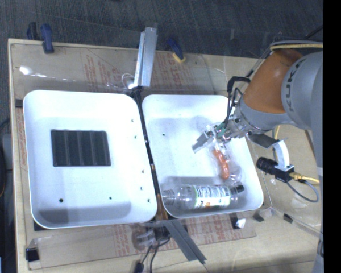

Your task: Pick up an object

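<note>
While two shallow white bins are seen side by side on the wooden bench (74, 240), each one is filled differently. One flat dark ribbed rectangle (80, 148) is laid in the left white bin (40, 112). Two things are found in the right white bin (170, 112). One clear plastic bottle with a black cap (202, 195) is laid on its side along the near wall. One thin orange thing in clear wrap (223, 162) is laid near the right wall, just above the bottle's cap end.

One grey arm with an orange band (273, 90) is reached in from the right. Its two-finger gripper (207, 139) is held low in the right bin, right beside the top end of the orange thing. Whether that thing is touched cannot be told. Whether the gripper is spread or pressed together cannot be told either.

Two blue clamps (46, 37) are fixed at the far edge of the bench.
</note>
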Robot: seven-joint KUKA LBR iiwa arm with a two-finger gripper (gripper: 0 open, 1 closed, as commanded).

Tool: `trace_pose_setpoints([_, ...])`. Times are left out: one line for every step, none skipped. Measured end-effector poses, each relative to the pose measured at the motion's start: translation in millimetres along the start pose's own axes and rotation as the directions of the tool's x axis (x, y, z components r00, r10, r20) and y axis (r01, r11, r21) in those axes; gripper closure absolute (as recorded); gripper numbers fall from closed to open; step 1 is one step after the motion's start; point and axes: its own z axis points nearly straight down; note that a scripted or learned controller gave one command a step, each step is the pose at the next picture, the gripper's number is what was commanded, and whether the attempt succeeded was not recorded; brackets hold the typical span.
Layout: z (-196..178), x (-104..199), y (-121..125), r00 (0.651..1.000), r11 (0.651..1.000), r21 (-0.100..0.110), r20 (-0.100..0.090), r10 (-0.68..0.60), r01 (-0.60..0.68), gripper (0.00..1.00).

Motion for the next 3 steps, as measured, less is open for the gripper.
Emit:
trace_pose_setpoints([-20, -2, 4, 0.999, 0.999, 0.001, -0.001, -0.036, 0.036, 0.0])
trace_pose_setpoints([-14, -2, 6, 0.998, 0.998, 0.002, -0.003, -0.057, 0.057, 0.0])
trace_pose_setpoints([-154, -8, 22, 0.995, 0.995, -0.001, 0.001, -0.102, 0.102, 0.0])
